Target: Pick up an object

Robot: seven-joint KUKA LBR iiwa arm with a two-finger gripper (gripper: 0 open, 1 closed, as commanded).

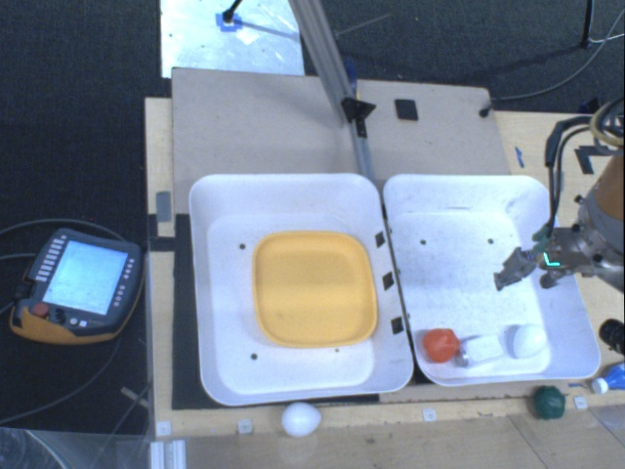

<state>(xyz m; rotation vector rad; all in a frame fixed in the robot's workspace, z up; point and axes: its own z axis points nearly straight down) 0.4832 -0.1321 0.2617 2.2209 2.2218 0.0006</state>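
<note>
In the right bin (pixel 459 203), the gripper (pixel 527 267) is seen above bare floor, its fingers spread and nothing held between them. Three candidates are lined along the near wall, probably gathered there by the bin's slope: a red ball (pixel 439 344), a white cylinder (pixel 479 349) touching it, and a smooth white egg (pixel 527 340) just beside. A matte yellow plate (pixel 315 288), square with rounded corners, is laid flat in the left bin (pixel 220 262).

A robotics lab: left of the two shallow white plastic bins (pixel 293 203) lies an orange-and-grey handheld teach pendant with a lit screen (pixel 76 283) on dark carpet, black cables (pixel 547 57) trail behind them, and a slanted grey metal camera pole (pixel 327 52) rises beyond them.
</note>
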